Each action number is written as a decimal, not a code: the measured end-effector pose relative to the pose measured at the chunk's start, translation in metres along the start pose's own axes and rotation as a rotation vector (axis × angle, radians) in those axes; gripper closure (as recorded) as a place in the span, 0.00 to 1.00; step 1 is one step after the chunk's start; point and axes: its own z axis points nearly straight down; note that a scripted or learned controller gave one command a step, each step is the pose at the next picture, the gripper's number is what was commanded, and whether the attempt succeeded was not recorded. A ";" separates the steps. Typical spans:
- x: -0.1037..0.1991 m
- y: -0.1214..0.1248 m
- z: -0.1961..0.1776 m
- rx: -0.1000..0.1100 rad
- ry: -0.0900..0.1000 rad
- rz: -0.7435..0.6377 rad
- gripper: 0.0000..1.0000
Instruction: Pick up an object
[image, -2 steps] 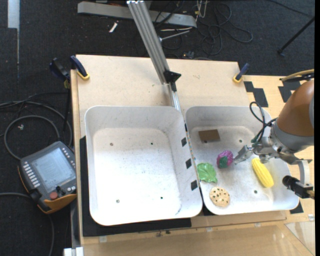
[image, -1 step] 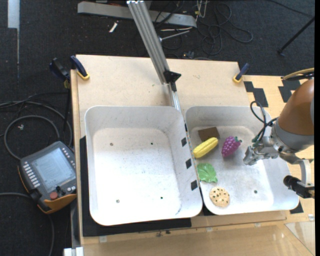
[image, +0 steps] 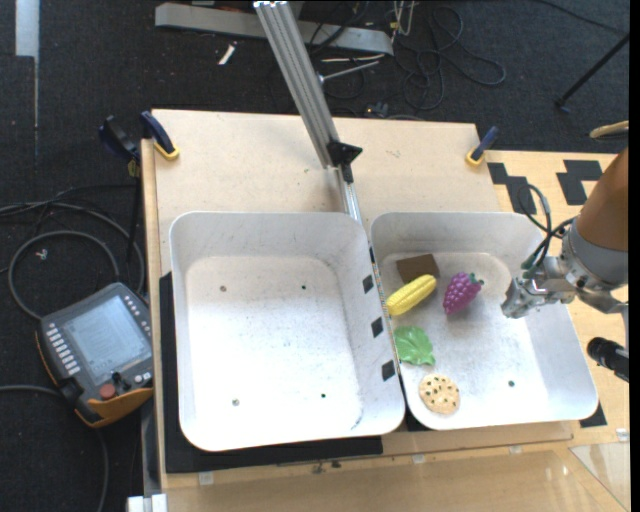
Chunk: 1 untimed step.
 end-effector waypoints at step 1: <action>-0.001 -0.005 -0.060 -0.002 -0.001 -0.001 1.00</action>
